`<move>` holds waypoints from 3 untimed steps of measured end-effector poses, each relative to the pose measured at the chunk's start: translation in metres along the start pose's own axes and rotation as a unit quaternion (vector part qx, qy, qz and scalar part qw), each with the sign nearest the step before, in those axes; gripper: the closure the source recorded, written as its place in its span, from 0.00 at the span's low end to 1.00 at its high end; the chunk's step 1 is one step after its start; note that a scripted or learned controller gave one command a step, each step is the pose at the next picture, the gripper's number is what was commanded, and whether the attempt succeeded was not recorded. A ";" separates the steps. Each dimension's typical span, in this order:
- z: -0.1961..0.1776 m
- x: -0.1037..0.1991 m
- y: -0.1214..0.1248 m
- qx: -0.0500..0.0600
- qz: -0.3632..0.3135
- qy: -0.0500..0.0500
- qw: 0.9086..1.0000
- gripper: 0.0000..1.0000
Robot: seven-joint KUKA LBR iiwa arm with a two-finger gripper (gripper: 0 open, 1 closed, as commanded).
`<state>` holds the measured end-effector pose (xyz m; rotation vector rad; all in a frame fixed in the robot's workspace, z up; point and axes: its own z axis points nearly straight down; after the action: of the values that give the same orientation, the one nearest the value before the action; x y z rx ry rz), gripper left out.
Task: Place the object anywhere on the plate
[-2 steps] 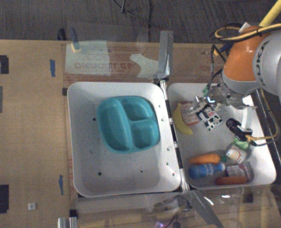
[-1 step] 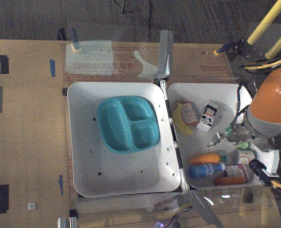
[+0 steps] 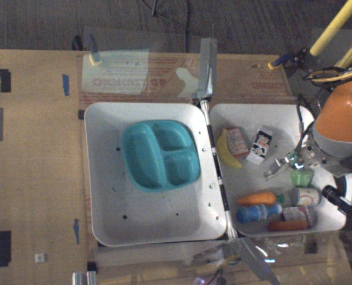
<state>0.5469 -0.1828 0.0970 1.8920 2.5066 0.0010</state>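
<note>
teal plate (image 3: pixel 160 154) sits in the left bin (image 3: pixel 104 212), nothing on it. gripper (image 3: pixel 281 166) hovers way right of the plate, near the milk carton (image 3: pixel 260 145), fingers apart, holding nothing. i'd drop straight down and clamp one item squarely, no nudging neighbours.

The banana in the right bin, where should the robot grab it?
Probably across the middle of the banana, coming straight down. It lies flat and curved along the right bin's left wall, so the fingers should close across its narrow width. A small pink packet touches its right side, leaving little room there.
</note>
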 end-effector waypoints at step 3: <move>-0.031 -0.042 -0.004 0.000 0.058 0.000 0.998 0.00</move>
<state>0.5546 -0.2240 0.1285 2.0341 2.3928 -0.0002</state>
